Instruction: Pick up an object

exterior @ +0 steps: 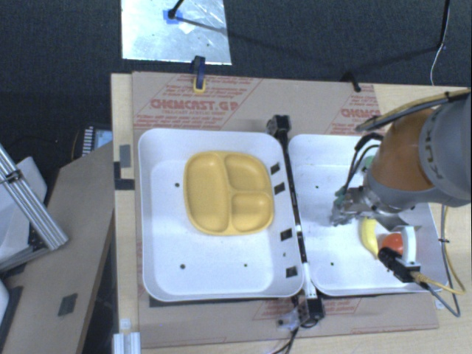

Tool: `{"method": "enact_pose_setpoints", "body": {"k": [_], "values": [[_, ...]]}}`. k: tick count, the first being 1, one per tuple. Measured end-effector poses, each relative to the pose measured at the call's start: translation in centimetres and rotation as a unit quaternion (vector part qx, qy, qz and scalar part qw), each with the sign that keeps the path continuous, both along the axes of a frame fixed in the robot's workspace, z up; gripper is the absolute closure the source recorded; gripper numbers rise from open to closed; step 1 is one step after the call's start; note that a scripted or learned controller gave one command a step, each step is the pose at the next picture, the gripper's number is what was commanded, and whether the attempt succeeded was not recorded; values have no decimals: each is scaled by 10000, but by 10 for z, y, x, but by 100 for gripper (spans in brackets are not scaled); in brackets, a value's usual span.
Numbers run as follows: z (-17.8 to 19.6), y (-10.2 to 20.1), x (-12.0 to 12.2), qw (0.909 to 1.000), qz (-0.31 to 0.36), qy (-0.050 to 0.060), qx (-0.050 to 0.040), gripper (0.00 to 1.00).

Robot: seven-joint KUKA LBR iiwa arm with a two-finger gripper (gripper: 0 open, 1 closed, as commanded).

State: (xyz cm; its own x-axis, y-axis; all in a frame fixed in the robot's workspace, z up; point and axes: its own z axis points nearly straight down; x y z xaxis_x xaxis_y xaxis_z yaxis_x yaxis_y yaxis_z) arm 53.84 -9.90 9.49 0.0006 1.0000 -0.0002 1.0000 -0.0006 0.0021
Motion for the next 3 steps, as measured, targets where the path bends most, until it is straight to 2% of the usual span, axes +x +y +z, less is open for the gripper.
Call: {"method": "enact_pose_setpoints", "body": {"k": [1, 2, 3], "values": [[53, -10, -3, 10000, -4, -18, -6, 100], [114, -7, 6, 10000, 26, -29, -7, 100], [137, -7, 7, 10000, 24, -12, -3, 100]]}}
